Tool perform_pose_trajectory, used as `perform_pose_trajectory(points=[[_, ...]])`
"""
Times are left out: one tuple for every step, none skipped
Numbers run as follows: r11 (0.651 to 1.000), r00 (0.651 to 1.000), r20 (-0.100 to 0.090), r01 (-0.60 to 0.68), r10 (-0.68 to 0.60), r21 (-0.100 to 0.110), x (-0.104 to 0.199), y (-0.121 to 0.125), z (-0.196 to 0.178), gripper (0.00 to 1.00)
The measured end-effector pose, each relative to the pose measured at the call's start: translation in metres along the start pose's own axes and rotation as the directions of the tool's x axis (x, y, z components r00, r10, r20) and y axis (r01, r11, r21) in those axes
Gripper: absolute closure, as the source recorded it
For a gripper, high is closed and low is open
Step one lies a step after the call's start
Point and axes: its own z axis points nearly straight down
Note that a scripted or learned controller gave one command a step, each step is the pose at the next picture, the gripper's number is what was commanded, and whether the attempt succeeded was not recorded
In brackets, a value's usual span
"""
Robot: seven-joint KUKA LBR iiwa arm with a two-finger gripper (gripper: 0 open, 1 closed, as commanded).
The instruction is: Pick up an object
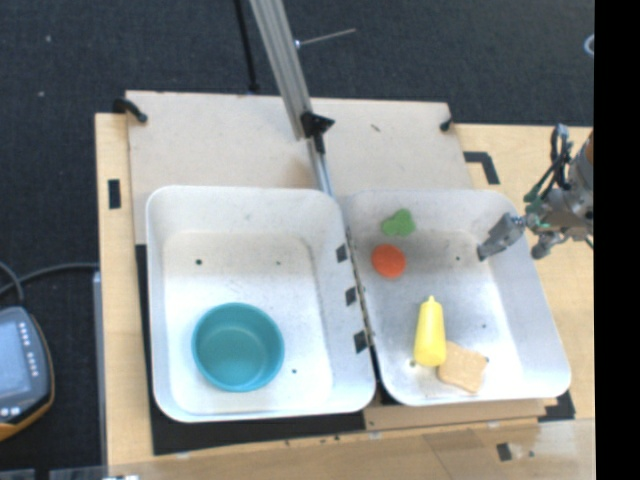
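The right bin (520,318) holds a small green object (398,223) at its far side. An orange ball (389,261) lies just in front of it. A yellow bottle-shaped object (430,332) lies near the front, touching a tan block (463,368). In the left bin (170,218) sits a teal bowl (238,346). My gripper (521,241) hangs over the right bin's far right rim, well to the right of the green object and the ball. Its two fingers stand spread apart, so it is open with nothing between them.
A slanted metal rail (285,58) runs from the top of the view down to the gap between the bins. A handheld control unit (20,368) lies off the bench at the lower left. Bare wooden bench surrounds the bins.
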Motion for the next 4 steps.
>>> perform_pose_trajectory(points=[[1.000, 1.000, 0.000, -0.001, 0.001, 0.000, 0.000, 0.000, 0.000, 0.00], [1.000, 1.000, 0.000, -0.002, 0.002, 0.005, 0.006, -0.007, 0.054, 0.00], [1.000, 1.000, 0.000, -0.003, 0.003, 0.003, 0.006, -0.016, 0.101, 0.00], [1.000, 1.000, 0.000, -0.004, 0.004, 0.001, 0.002, -0.023, 0.157, 0.00]])
